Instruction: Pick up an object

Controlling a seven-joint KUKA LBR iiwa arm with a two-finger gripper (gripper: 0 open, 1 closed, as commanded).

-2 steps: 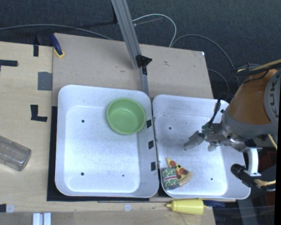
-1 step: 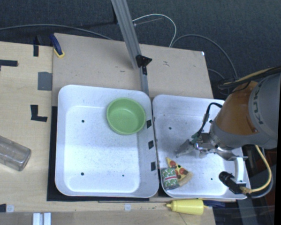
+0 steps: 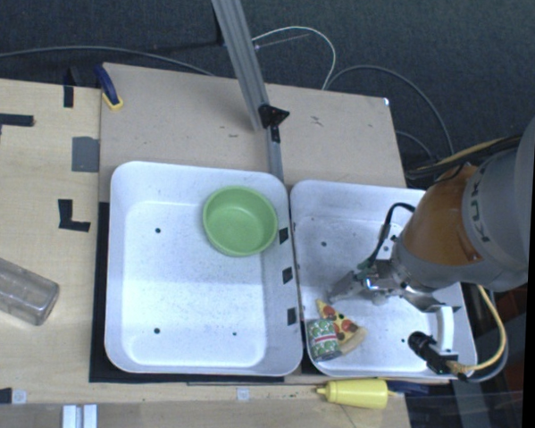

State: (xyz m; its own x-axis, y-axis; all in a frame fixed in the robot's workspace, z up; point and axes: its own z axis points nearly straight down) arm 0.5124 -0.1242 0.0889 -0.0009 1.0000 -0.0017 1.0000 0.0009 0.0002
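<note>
Camera view, arm: I see the grey arm with its orange band [image 3: 437, 222] reaching in from the right over the right-hand white bin [image 3: 339, 212].
Gripper: the two-finger gripper [image 3: 340, 288] hangs low in that bin; I cannot tell its state.
Objects: a pizza-slice toy [image 3: 342, 327] and a small green patterned packet [image 3: 323, 339] lie touching, just below the gripper.
Left bin [image 3: 140, 247]: a round light-green bowl [image 3: 239, 221] sits in its upper right corner.
Bench: a yellow bottle [image 3: 358, 393] lies below the right bin.
</note>
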